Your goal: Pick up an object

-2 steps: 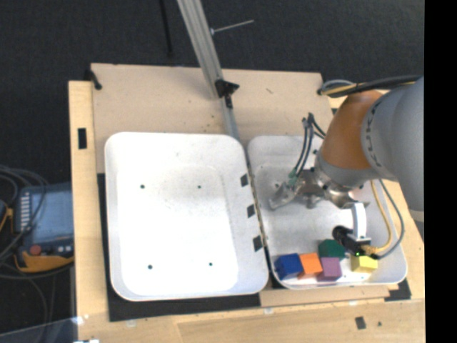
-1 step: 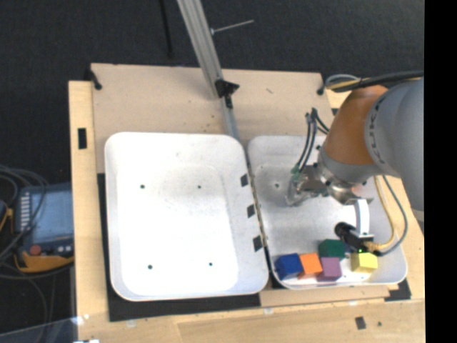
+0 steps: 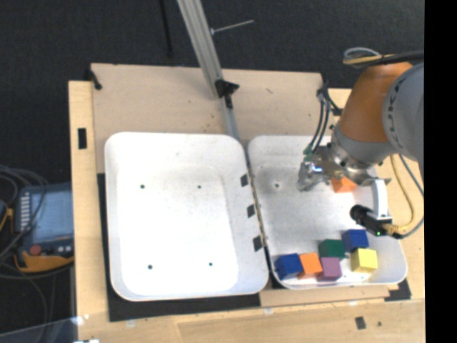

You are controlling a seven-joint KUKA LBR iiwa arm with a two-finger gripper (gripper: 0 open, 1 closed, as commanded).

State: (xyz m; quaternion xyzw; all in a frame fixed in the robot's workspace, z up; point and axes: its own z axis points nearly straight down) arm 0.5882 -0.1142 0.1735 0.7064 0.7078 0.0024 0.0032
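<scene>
My gripper [image 3: 311,176] hangs over the upper middle of the right bin [image 3: 285,213], below the orange-banded wrist. An orange block [image 3: 343,185] lies just right of it, partly hidden by the arm. Along the bin's front edge sit several blocks: a blue one [image 3: 288,265], an orange one [image 3: 310,264], a purple one [image 3: 330,268], a green one [image 3: 331,249], a second blue one [image 3: 355,239] and a yellow one [image 3: 364,260]. Nothing shows between the fingers.
The left bin [image 3: 175,213] lies beside the right one. A slanted metal pole [image 3: 203,41] crosses the back of the bench and ends near the bins' shared edge. Cables and a black fitting [image 3: 371,219] hang off the arm at the right.
</scene>
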